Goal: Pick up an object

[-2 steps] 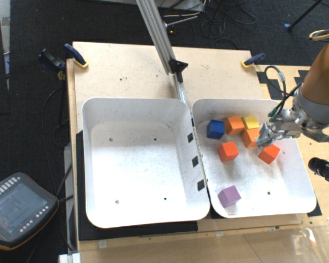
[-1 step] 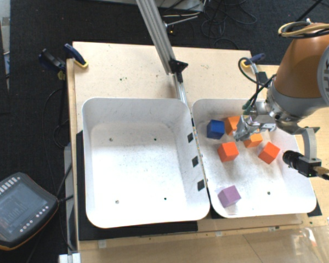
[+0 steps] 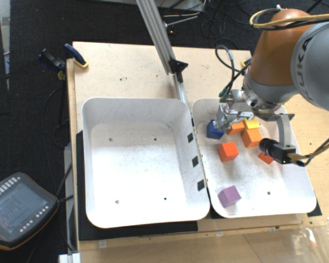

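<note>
Overhead slanted view of the bench, with the right bin (image 3: pixel 296 199) taken as landmark. The gripper (image 3: pixel 226 119) hangs low over the far-left part of this bin, directly above and apparently touching the blue block (image 3: pixel 213 130), which lies near the bin's left wall. Whether the fingers stand wide or narrow cannot be told, since the wrist and its cabling mask them, and no object is seen clamped between them. Other candidates in the same bin: a yellow-topped orange block (image 3: pixel 251 134) just right of the gripper, an orange cube (image 3: pixel 228 151) toward the bin's centre, a small red piece (image 3: pixel 265 157) beside a black fitting on the right, and a purple cube (image 3: pixel 229 196) near the front-left corner. Judged step: final descent or closing on the blue block, with the lift not yet made. The next move probably calls for a firm closure, keeping clear of the adjacent orange block, then a straight vertical rise.
</note>
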Available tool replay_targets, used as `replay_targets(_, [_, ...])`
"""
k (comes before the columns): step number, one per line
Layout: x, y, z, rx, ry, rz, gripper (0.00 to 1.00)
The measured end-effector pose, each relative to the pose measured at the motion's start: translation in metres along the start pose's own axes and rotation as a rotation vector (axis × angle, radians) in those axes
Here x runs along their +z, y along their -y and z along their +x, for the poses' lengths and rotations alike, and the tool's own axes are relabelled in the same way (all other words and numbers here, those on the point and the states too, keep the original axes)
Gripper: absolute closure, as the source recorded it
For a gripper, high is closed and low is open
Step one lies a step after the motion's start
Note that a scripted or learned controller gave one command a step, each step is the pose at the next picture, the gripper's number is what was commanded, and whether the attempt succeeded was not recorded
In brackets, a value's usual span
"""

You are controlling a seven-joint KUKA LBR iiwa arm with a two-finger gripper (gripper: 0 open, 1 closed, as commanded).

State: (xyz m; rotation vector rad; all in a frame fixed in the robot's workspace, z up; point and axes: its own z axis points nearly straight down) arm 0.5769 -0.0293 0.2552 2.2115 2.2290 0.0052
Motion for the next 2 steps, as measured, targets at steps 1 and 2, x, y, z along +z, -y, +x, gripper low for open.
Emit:
replay_targets(1, [0.011,-0.027,0.056,0.0,0.0,0.001,1.0])
replay_targets(2, [0.027,-0.044,0.11,0.001,0.0,0.002,1.0])
